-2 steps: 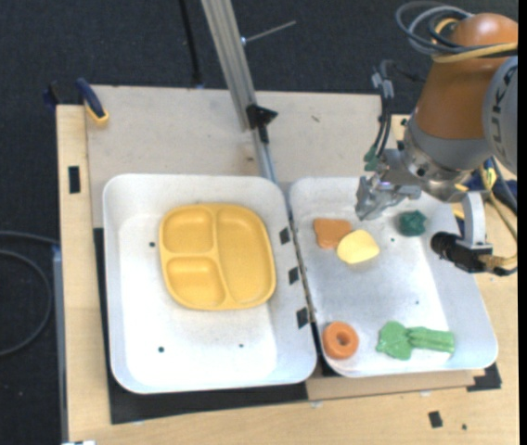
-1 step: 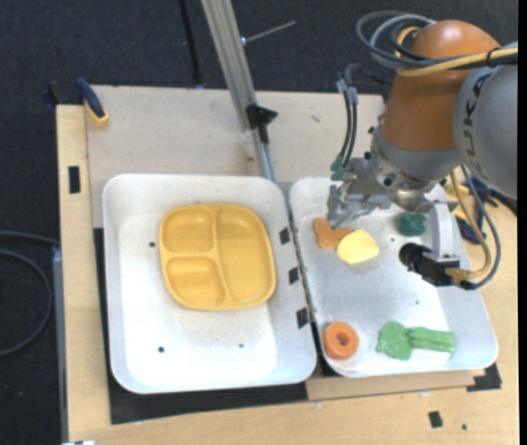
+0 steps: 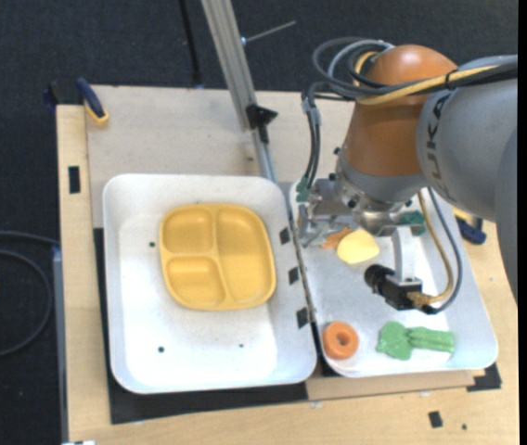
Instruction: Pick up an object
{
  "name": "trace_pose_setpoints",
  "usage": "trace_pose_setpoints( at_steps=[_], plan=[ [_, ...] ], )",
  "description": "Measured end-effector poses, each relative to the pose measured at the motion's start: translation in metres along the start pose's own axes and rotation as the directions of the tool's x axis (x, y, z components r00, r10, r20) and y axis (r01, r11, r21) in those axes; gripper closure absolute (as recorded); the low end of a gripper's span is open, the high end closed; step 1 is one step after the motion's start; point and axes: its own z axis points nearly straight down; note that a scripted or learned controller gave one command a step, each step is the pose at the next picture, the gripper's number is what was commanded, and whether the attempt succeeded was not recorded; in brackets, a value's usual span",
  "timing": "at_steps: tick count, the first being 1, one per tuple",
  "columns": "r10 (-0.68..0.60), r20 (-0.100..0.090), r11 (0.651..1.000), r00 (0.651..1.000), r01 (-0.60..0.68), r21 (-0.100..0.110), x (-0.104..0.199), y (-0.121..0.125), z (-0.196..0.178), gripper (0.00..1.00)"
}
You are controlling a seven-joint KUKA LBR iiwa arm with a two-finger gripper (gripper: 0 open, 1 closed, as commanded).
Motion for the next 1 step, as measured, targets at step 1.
trace_pose_setpoints(
  at_steps=[1],
  plan=[
    [-0.002,-0.002,1.000,1.000,0.002,-0.001,0.0469,-0.0143,-0.0037,1.00]
  ],
)
